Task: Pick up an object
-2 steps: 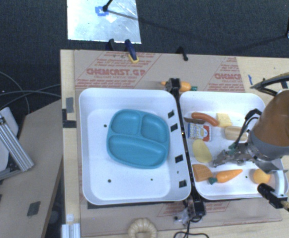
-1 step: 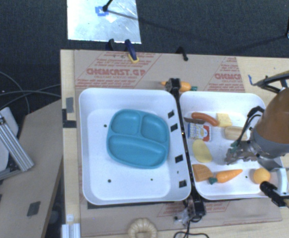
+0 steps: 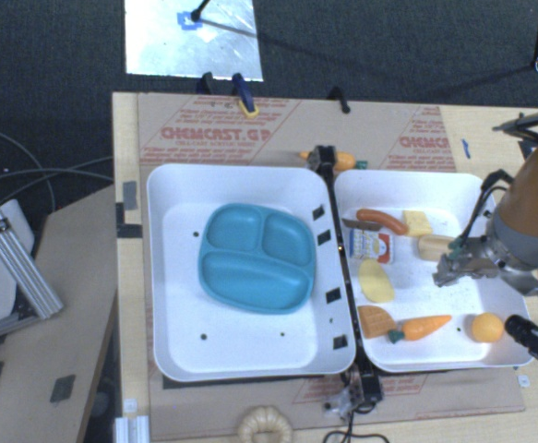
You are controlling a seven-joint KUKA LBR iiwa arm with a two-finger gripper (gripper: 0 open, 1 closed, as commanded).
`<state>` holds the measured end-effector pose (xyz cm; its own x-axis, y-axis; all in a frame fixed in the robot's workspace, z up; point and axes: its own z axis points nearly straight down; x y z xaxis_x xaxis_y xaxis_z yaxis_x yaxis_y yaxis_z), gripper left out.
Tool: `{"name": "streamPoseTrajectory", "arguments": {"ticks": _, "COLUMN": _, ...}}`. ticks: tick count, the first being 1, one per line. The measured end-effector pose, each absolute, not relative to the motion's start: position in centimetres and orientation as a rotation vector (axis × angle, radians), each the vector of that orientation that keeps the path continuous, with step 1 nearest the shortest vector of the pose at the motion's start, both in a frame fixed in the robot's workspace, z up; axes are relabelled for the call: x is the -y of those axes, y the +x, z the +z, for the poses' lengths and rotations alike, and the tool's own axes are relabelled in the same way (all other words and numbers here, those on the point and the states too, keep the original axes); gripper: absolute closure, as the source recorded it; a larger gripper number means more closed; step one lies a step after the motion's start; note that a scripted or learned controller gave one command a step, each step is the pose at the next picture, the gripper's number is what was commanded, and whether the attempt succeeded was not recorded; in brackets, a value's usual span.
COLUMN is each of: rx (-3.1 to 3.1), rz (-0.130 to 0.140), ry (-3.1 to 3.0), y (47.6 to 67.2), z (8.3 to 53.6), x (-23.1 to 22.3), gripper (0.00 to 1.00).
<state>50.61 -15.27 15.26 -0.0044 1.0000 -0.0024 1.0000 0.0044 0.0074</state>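
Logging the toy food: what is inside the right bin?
The right bin holds a sausage, cheese, can, potato, carrot and orange. The pincer hides whatever lies beneath it.

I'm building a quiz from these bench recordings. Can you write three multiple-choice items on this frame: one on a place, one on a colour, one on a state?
1. Where is the divided plate?
A. left bin
B. right bin
C. on the cardboard

2. What colour is the plate?
A. red
B. blue
C. yellow

3. How does the carrot lie?
A. flat on the floor of the right bin
B. on the plate
C. hanging over the rim of the left bin

Key: 1 A, it sits mid-floor in the left bin. 2 B, it is plainly light blue. 3 A, it rests near the right bin's front wall.
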Motion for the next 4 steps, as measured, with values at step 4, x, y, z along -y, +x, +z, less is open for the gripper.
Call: {"name": "streamPoseTrajectory", "arguments": {"ticks": 4, "rx": -2.233, "rz": 0.004, "ry": 2.211, "y": 50.9, "z": 21.9, "x": 5.0, "gripper": 1.0}}
